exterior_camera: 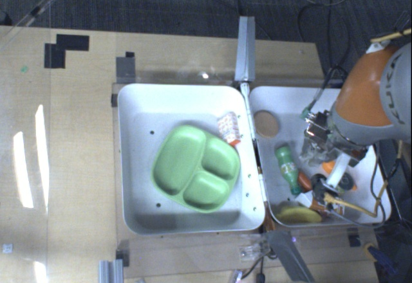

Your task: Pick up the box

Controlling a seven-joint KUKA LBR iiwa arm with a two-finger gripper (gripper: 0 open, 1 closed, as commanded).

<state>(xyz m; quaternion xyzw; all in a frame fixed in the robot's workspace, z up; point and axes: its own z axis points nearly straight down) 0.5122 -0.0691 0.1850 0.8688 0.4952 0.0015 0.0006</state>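
Pale wooden desk (pixel 77 166) below, two white bins. Camera view: the small white-and-red patterned box (pixel 228 128) lies in the left bin (pixel 129 146) beside a green divided plastic tray (pixel 196 167). Pincer (pixel 315 146) hovers over the cluttered right bin (pixel 270 105), box well off toward the left; grip state, cannot tell.

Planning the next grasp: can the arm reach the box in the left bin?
Likely yes: the box lies uncovered beside the green tray, near the wall between bins; nothing lies over it.
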